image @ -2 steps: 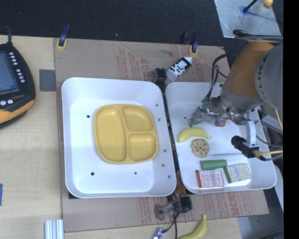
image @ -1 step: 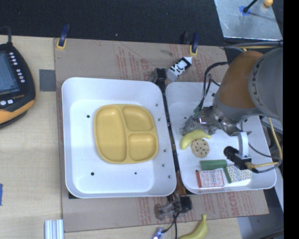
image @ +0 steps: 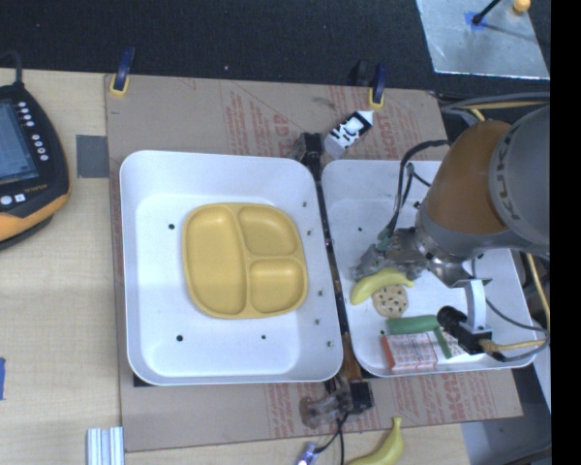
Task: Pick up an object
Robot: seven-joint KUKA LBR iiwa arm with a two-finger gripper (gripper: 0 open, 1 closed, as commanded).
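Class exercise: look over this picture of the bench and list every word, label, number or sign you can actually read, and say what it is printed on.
None can be read.
Cardboard sheet: faint red printing, too blurred.
Handheld controller: lit screen, text too small.
Small black and white tag: pattern, no legible letters.
Red and white packet: print too small.

Arm [image: 484, 192] crowds right bin [image: 349, 260]; left bin [image: 145, 347] open around yellow tray [image: 242, 260].

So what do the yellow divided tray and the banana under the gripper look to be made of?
The yellow divided tray looks like moulded plastic: uniform matte colour, rounded compartments. The banana in the right bin is probably a plastic toy, smooth and evenly yellow; real fruit can't be excluded.
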